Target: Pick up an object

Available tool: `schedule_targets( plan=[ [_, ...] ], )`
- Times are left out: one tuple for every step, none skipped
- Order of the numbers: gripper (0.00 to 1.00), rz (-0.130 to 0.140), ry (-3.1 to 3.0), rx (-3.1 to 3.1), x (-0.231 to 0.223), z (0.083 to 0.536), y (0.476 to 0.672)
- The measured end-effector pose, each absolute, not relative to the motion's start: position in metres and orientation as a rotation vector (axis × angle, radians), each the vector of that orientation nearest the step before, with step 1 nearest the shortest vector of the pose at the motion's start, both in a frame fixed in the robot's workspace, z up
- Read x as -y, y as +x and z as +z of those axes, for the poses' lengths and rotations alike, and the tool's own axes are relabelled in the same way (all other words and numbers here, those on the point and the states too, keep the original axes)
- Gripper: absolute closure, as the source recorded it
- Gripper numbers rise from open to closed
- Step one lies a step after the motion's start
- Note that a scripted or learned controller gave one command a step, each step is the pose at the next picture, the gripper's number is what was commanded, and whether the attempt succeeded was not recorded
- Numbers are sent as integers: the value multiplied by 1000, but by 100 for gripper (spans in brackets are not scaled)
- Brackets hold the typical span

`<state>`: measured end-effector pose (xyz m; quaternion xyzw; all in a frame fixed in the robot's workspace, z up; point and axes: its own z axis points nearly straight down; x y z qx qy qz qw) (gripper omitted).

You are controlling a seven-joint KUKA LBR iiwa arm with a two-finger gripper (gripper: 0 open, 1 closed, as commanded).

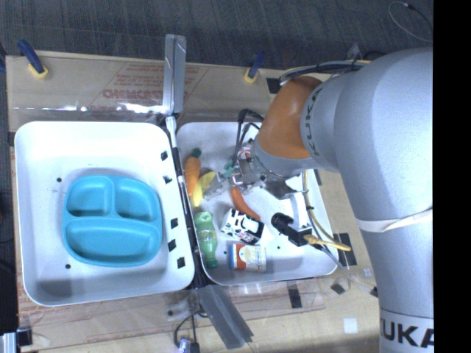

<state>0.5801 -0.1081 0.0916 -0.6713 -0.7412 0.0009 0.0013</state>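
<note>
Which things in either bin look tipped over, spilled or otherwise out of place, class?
Nothing is spilled or damaged. The green bottle and the small can lie on their sides in the right bin, loosely jumbled. The blue tray sits flat in the left bin.

We can read little here. On the arm's grey base (pixel 408 329) at the lower right, large dark letters spell "UKA", the visible part of a brand name cut off at the left. On the grey link beside the orange band (pixel 291 120), we see dark lettering, too foreshortened to read. The cardboard sheet (pixel 132 83) behind the bins carries faint red print, mirrored or upside down and illegible to us.
</note>
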Motion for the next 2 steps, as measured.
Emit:
schedule_targets(
  plan=[
    [100,5,-2102,2331,109,101,580],
    [100,1,-2030,2397,77,198,627]
  ],
)
